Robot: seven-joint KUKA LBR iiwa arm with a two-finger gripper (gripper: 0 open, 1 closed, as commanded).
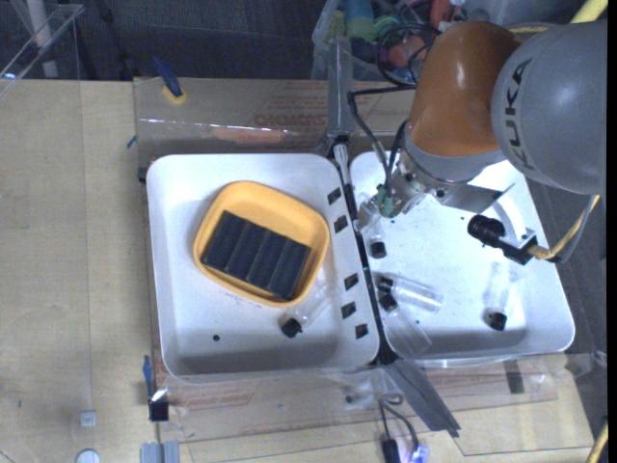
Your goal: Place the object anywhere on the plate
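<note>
A yellow plate lies in the left bin. A dark ribbed rectangular object rests flat on it, filling most of its middle. My gripper hangs under the orange wrist band, over the near-left part of the right bin, close to the divider between the bins. Something small and green shows at its tip. The gripper is well to the right of the plate and apart from it.
A clear tube with a black cap lies in the left bin just below the plate. Two more clear capped tubes lie in the right bin. A box of colourful items stands behind the bins.
</note>
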